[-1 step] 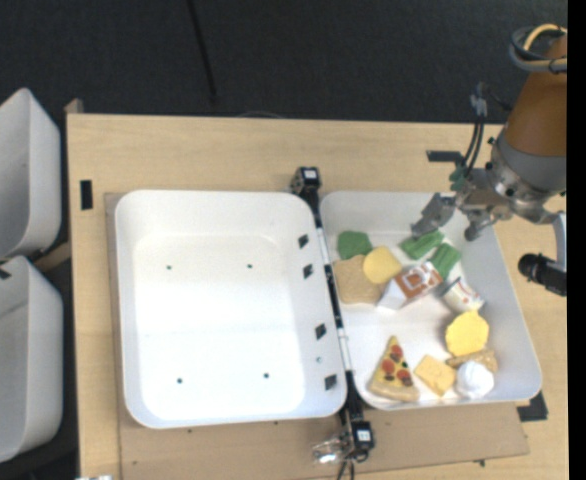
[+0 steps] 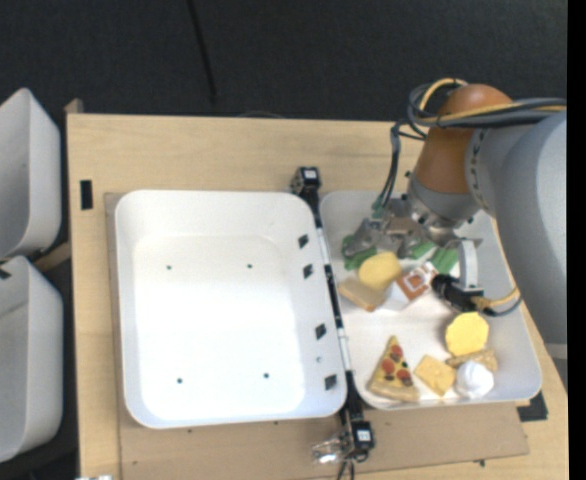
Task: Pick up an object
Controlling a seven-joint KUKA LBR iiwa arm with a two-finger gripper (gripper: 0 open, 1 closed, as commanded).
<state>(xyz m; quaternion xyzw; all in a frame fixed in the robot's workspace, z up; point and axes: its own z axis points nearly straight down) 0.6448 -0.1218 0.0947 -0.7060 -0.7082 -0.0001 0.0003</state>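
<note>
Reaching is the step in hand: claw hangs low in the right bin, just above the yellow lemon-like toy. Next it must descend and close on it.

Arm over the right-hand bin, toy food beneath it

The gripper hangs low in the upper part of the right bin, just above a yellow lemon-like piece. Lower in the frame lie a pizza slice, a cheese wedge and a yellow round piece. The left bin fills the frame's centre.
</note>
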